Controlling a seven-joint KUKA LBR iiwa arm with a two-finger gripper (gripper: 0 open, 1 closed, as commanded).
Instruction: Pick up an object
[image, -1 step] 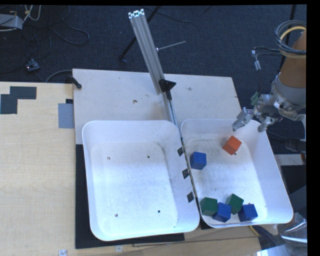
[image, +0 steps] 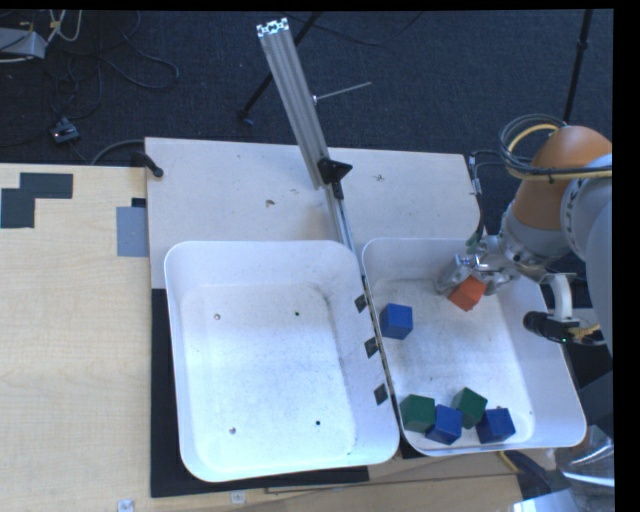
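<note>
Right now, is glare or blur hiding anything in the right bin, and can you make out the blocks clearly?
Camera view: even, soft lighting, no harsh glare on the right bin; the white plastic is bright but not washed out. The blue block and the cluster of green and blue blocks read clearly with faint shadows. The orange block at the gripper is slightly soft; the fingers blend into the wrist there.

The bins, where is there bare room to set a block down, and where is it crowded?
The left bin offers a bare floor from wall to wall. In the right bin, bare floor lies in the middle, between the lone blue block and the near-edge cluster. That cluster of green blocks and blue blocks is crowded, as is the far corner around the tool and orange block.
</note>
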